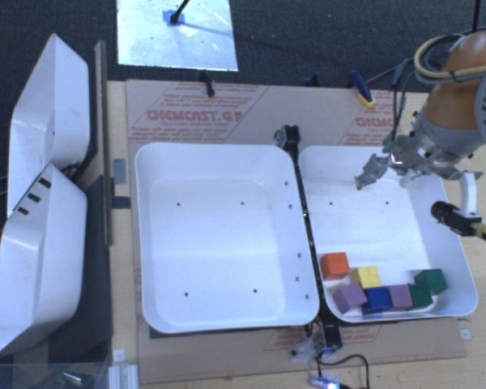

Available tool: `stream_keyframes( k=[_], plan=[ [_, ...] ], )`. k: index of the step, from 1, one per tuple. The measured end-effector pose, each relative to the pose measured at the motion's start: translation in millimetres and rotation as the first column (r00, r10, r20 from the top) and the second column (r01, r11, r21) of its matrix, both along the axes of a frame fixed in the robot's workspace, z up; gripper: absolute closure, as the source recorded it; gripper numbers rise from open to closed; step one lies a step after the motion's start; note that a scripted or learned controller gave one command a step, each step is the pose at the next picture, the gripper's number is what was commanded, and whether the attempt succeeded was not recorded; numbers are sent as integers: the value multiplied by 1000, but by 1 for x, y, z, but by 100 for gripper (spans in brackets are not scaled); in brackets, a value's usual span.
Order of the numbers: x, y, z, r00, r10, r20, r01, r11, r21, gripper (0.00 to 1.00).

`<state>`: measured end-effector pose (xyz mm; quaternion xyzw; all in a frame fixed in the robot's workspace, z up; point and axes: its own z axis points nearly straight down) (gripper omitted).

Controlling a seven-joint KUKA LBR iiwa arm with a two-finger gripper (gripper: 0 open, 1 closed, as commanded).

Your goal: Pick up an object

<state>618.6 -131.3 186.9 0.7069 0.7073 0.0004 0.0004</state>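
Observation:
Several small blocks lie in the near corner of the right bin (364,225): an orange block (334,264), a yellow block (368,277), a purple block (350,297), a blue block (378,299), a mauve block (400,296) and a green block (428,282). My gripper (391,173) hangs over the far part of that bin, well away from the blocks. It is open, and nothing sits between its fingers (372,172).
The left bin (219,233) lies beside the right one, their rims meeting at a black clip (290,136). Two spare white bins (40,217) lean at the far left. A black part on the wrist (451,215) juts over the right bin's right rim.

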Motion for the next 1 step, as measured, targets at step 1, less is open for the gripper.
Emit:
stream_keyframes(
  k=[1],
  plan=[
    [15, 22, -6, 1000, 2, 0, -2, 1000, 0, 0]
  ],
)
